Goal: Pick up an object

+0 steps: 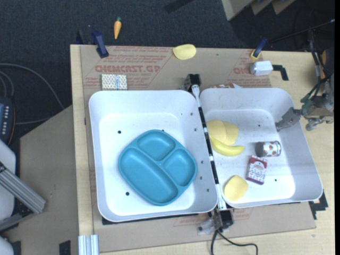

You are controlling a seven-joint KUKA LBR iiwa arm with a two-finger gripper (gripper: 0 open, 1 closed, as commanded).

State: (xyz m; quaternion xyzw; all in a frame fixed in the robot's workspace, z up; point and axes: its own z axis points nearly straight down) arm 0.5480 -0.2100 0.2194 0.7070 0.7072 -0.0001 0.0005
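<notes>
A sky-blue, three-compartment plastic tray [157, 166] lies in the plain white left bin [101, 137]. In the equally white right bin [297, 169], pale yellow banana-like pieces [223, 137] sit at nine o'clock, a yellow rounded lump [235, 188] at seven, a red-and-white small packet [256, 170] near centre, and a silver can with a red label [267, 149] just above it (markings unreadable). The tan board [138, 62] carries faded red lettering.

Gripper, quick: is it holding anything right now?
Gripper: at the right bin's far right rim, nothing seen held; open or shut cannot be told.
</notes>
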